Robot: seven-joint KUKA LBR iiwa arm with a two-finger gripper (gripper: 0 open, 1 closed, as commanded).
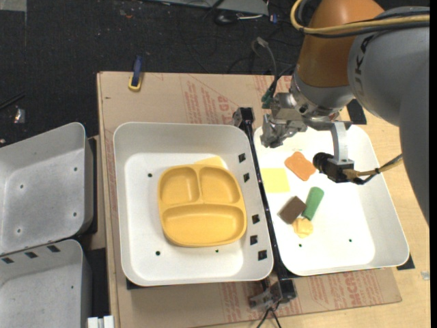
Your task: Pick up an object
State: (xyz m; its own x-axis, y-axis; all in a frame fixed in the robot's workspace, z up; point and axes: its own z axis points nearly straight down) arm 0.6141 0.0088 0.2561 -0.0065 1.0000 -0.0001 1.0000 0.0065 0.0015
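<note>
we see the gripper [276,130] hanging over the far left corner of the right bin [382,203], close to the wall it shares with the left bin [130,183], and we cannot tell from this slanted view how it is set, since the wrist above hides most of it; nothing shows in its grasp. the candidates lie nearer us in the right bin: an orange block [300,165] just beside the gripper, a pale yellow square [276,180] near the shared wall, then a brown block [292,210], a green cylinder [313,202] and a small yellow piece [303,227] crowded together and touching or nearly so. the left bin holds a yellow divided tray [202,206] lying over a pale yellow sheet [213,162]. we judge the first risk to be a descent where the gripper now sits, which would meet bare bin floor or the wall and close on nothing. the pale square looks flat, so we expect it to slip under the tips rather than lift. in the crowded trio, a grasp could nudge a neighbour, roll the cylinder aside, or catch two things at once. the orange block seems the safest target, being apart from the rest.
</note>
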